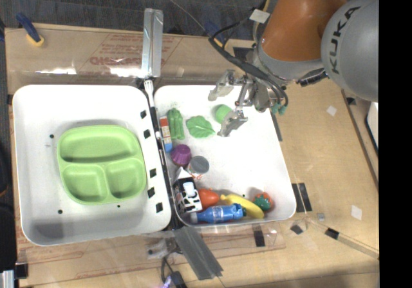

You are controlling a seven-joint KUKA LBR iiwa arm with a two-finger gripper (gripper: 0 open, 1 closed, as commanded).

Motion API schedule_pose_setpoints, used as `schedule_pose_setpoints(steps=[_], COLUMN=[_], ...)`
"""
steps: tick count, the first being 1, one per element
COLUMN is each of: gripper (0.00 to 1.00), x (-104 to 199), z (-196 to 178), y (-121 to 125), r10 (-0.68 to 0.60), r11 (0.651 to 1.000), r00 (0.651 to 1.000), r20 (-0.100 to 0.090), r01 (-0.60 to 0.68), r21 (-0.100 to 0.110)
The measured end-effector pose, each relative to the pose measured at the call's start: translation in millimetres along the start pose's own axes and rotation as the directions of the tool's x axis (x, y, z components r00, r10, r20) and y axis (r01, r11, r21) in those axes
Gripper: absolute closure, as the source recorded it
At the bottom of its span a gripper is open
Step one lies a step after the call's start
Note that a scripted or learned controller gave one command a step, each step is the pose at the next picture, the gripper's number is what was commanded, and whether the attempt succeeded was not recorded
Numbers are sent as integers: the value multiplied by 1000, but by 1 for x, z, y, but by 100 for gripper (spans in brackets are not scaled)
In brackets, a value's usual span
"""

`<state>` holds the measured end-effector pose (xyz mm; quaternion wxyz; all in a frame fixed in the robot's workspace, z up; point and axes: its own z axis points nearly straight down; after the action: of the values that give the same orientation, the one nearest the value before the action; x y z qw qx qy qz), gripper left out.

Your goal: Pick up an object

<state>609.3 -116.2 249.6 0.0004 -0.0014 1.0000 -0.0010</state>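
toys (219, 206) crowd the right bin (270, 164); green tray (101, 164) fills the left.

Grey KUKA-marked arm (351, 35), orange band

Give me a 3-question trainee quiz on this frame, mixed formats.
1. True or false: the green divided tray lies in the left bin.
2. Multiple choice: the claw is over which part of the right bin? A) top end B) bottom edge C) outside it
3. Short answer: what yellow item lies along the right bin's bottom edge?

Key:
1. True.
2. A. The claw hangs over the bin's top end, open, beside a small green piece and near the green leaf, with nothing between its fingers.
3. The banana, next to the blue bottle.
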Motion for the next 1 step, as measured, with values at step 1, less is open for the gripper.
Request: schedule_pose_setpoints(steps=[1], gripper=[0], x=[-47], z=[18], y=[-53], r10=[-282], r11=[959], r00=[959], r20=[2], r01=[282], r21=[0])
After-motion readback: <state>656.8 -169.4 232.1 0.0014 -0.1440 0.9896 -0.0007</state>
